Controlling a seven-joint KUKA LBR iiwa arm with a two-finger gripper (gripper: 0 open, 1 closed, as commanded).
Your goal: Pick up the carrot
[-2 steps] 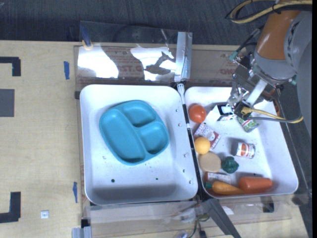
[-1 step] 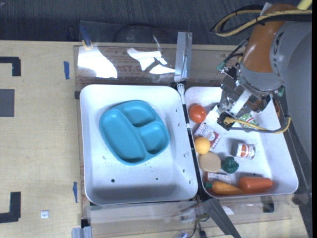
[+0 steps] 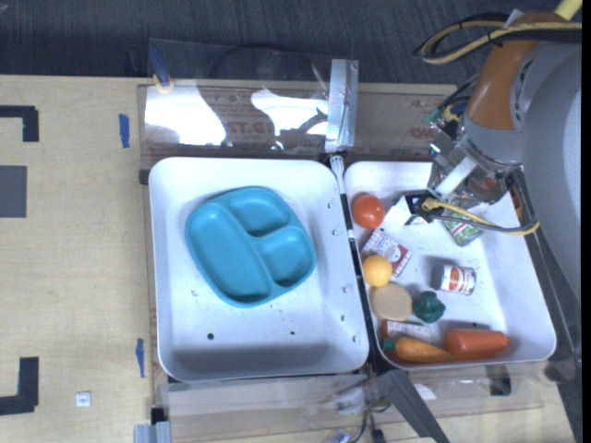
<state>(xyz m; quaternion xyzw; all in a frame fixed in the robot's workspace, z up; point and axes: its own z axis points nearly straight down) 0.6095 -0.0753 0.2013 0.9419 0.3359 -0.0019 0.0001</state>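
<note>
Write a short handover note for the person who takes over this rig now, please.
End effector: over the far side of the right bin, away from the carrot; its state is not clear.
Carrot: lies at the near edge of the right bin, beside a red-orange item.
Done: nothing; the carrot is not lifted.
Left: bring the end effector to the carrot, grasp it, lift it.

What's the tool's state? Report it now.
Tool: cannot be told, open or closed; it hangs over the far end of the right bin.
</note>
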